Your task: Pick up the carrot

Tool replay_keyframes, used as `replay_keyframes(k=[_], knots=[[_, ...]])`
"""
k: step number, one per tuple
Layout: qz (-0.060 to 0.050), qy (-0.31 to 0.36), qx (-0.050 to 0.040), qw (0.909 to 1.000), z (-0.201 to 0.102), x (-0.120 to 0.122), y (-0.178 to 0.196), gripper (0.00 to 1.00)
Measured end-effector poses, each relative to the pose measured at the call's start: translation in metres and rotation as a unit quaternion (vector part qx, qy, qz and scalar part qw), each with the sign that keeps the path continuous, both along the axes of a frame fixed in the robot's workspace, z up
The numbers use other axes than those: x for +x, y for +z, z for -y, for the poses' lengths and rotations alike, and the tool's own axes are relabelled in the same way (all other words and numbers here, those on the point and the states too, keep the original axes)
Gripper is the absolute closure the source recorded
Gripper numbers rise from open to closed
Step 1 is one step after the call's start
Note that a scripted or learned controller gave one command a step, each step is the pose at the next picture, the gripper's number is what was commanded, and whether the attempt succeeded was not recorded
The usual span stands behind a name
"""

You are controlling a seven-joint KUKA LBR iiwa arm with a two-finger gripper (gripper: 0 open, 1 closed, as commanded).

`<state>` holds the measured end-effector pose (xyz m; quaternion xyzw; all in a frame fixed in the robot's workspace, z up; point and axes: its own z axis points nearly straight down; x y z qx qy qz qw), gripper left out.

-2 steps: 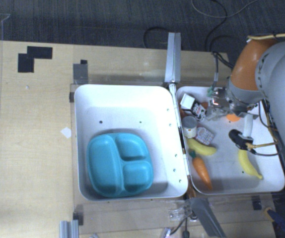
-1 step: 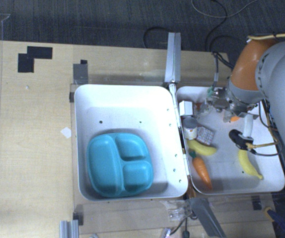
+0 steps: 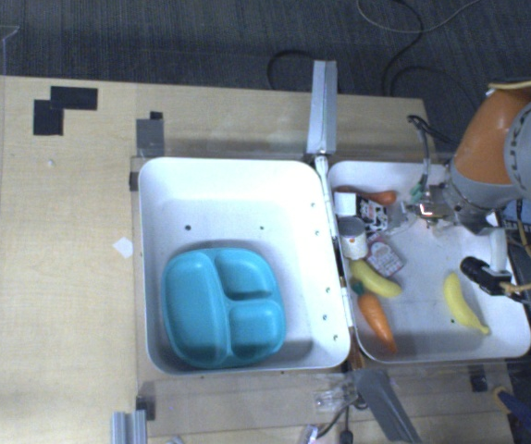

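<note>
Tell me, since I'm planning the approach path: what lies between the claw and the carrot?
In the camera view, a yellow banana-like piece lies just above the carrot, with a small grey packet between it and the claw.

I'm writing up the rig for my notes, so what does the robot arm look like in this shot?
The arm is grey with a rounded orange band above the wrist. Thin cables run along the metal wrist section, ending in a small dark gripper over the right bin.

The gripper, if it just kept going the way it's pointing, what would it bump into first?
The gripper points leftward over the right bin, so it would likely meet the small packet beside it first, not the carrot, which lies nearer the front. Height is hard to judge from above.
</note>
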<state>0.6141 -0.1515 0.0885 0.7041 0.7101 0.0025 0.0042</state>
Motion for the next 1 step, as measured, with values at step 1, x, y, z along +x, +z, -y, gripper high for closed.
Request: replay_keyframes(k=[1], knots=[[0.004, 0.002, 0.0005, 1.0000, -0.0021, 0.0028, 0.0125, 1.00]])
